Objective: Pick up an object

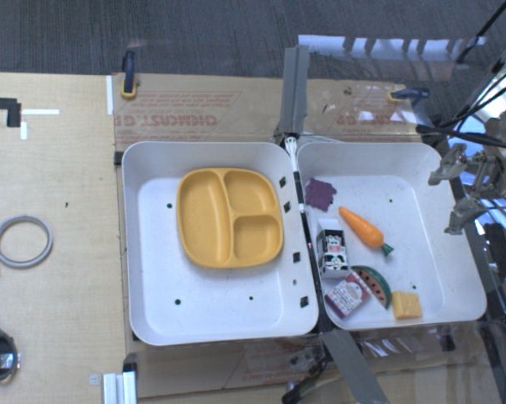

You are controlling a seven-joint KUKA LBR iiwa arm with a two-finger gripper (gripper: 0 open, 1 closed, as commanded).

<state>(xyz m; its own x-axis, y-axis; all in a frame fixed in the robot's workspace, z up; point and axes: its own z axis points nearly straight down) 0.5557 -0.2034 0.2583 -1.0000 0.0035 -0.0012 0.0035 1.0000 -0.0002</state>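
Camera view shows the right white bin (438, 297) holding the loose pickable things: an orange plastic carrot (361, 227) with a green tip lies slanted near the middle, a purple leafy toy piece (320, 194) sits up-left of it, and a small black-and-white milk carton (332, 252) stands just beside the divider. Below come a watermelon slice toy (375, 284), a red-and-white packet (347, 297) touching it, and a yellow cheese wedge (407, 305) near the front wall. The left white bin (151, 310) carries a yellow three-compartment plastic plate (230, 217). On the wooden bench (59, 310) lies a grey tape ring (20, 240). Metal parts of the arm (471, 188) hang over the right bin's far right rim, apart from every toy; I cannot tell the tool's state.
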